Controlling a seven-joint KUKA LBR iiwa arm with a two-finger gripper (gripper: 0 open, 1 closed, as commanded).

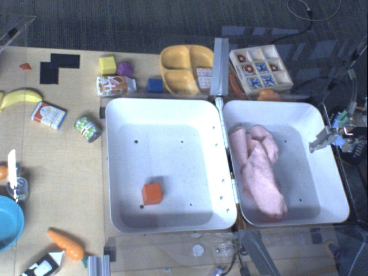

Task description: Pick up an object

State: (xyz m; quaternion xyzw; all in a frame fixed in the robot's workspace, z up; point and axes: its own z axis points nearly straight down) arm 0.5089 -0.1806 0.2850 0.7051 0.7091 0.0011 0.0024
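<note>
Bench seen from above, clutter at frame left: a banana [20, 98] at the far-left edge, a small red-and-white carton [48, 115] just right of it, a green-labelled can [88, 128] lying near the left bin's corner. Lower left: rim of a blue bowl [10, 223], an orange toy carrot [66, 244] below and right of it.

Along the top, L to R: black flat shapes [57, 66], a yellow cube [107, 65] w/ a purple piece [125, 69] beside it, a printed box [116, 85] under them, a small blue block [154, 85], then a yellow divided dish [185, 68] at top centre. Right of the dish, a tic-tac-toe board [260, 69] w/ red and blue marks, tilted.

Centre: left white bin [121, 148], shallow; one orange-red cube [152, 194] sits on its floor, lower-left part, well apart from the walls.

Right white bin [313, 171], touching the left bin along the middle divider. A pink cloth [257, 171], bunched and elongated, lies in this bin's left half, running from upper part down to the lower wall, close to the divider side.

Far right, mid-height: the gripper [322, 141] reaches in over the right bin's right rim; metal fingers point left toward the bin interior, w/ coloured wiring behind. Nothing is seen between the fingers; whether they are spread or pressed together can't be told at this angle. Gripper is well apart from the pink cloth and far from the cube.
</note>
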